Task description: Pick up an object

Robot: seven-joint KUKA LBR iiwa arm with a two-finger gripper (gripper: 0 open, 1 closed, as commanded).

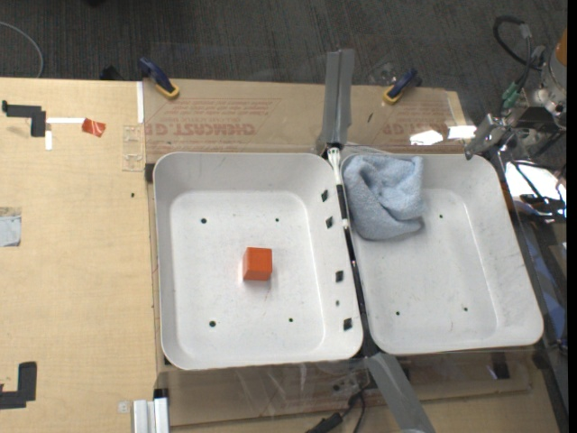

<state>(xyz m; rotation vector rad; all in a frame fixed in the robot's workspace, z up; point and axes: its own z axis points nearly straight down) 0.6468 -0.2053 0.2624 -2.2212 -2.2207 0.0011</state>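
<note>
You have two white bins side by side on the surface (72,242). In the left bin (180,332) an orange block (258,264) sits alone near the middle of the floor, well apart from every wall, with nothing over it or beside it. In the right bin (469,332) a grey-blue cloth (386,195) lies crumpled in the far left corner, pressed up against the divider (344,242) where the two bins meet; it stays on its own side and does not reach the block.

Behind the bins you see a brown cardboard sheet (234,115) with red lettering, held by two clamps with yellow jaws, the left clamp (159,78) and the right clamp (400,85). A grey bar (338,97) runs back from the divider between them. On the light wooden surface to the left lie a small red piece (93,127) and some black brackets (25,115).

At the far right edge, beyond the right bin's far corner, you see the hand (505,126) among cables and metal parts, outside both bins and well apart from the block. You cannot tell from here whether it is released or clenched, and nothing is seen in it.
</note>
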